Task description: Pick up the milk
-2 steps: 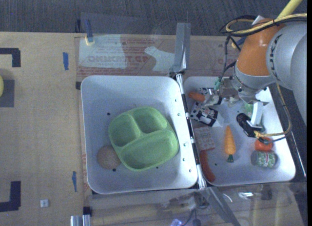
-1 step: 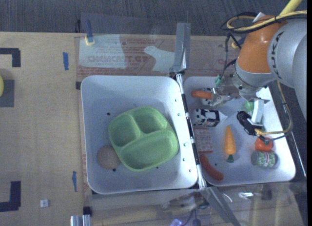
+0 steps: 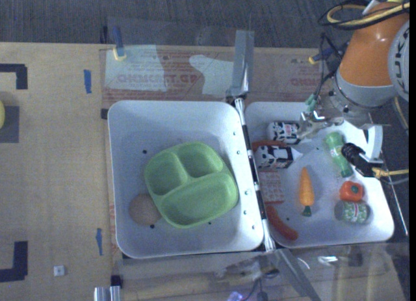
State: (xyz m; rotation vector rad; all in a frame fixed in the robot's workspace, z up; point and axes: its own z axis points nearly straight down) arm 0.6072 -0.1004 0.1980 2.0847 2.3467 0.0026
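Nearest the camera, a red chili-shaped toy [image 3: 282,224] and an orange plastic carrot [image 3: 305,190] lie in the right white bin [image 3: 383,225], well below the fingers. Just under them sits a cow-patterned milk carton [image 3: 273,157], with a second one [image 3: 284,132] touching close beside the gripper [image 3: 311,123]. Whether the fingers are spread or closed I cannot tell. This looks like the approach step; next comes settling squarely over one carton.
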